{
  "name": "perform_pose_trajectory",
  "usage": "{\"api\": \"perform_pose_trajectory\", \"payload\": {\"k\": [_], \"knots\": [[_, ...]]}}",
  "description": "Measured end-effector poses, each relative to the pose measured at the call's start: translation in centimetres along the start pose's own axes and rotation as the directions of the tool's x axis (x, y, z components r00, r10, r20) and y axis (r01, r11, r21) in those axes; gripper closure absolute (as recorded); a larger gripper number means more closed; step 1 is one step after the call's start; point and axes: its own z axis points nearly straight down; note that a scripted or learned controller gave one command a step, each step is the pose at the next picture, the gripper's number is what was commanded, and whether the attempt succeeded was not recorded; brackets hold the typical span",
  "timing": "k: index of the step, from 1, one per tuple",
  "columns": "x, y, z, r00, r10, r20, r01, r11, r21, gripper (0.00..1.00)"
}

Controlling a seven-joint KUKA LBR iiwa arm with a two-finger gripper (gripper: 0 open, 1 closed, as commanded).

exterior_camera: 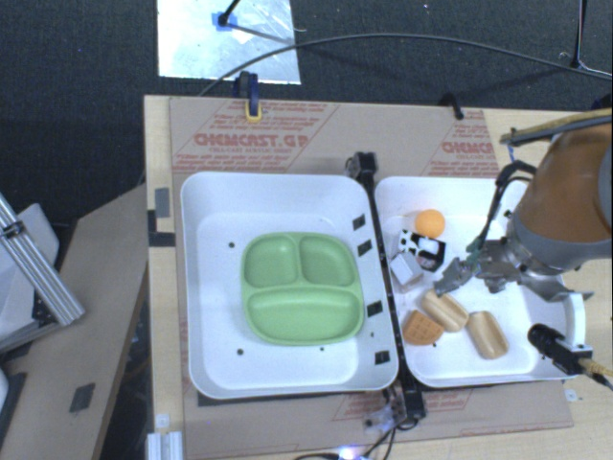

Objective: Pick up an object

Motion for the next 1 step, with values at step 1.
{"api": "perform_pose_trajectory", "payload": {"k": [1], "knots": [[0.01, 0.30, -0.61, 1.000, -0.002, 0.002, 0.003, 1.000, -0.012, 0.00]]}}
